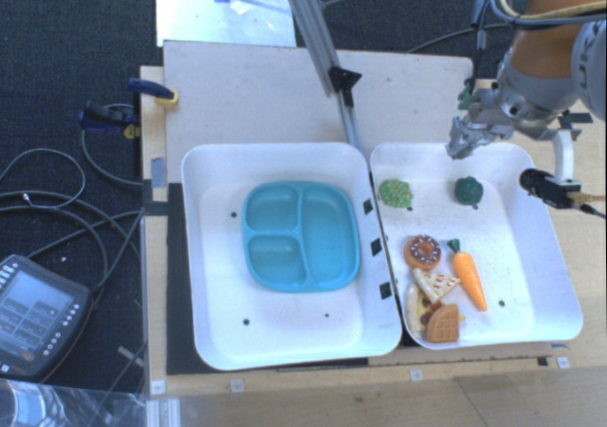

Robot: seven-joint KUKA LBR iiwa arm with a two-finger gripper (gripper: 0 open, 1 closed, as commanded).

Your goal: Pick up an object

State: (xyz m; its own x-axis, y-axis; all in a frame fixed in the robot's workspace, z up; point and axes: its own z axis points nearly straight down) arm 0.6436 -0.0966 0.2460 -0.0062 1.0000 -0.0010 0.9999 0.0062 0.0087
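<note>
One dark green lumpy object (468,190), gripper (464,143) above it, grip state unclear

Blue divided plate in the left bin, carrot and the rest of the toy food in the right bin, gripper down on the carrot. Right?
Not quite. The camera view shows the gripper up at the right bin's far edge, apart from the carrot, nearer the dark green toy. The plate in the left bin and the food in the right bin are as stated.
</note>
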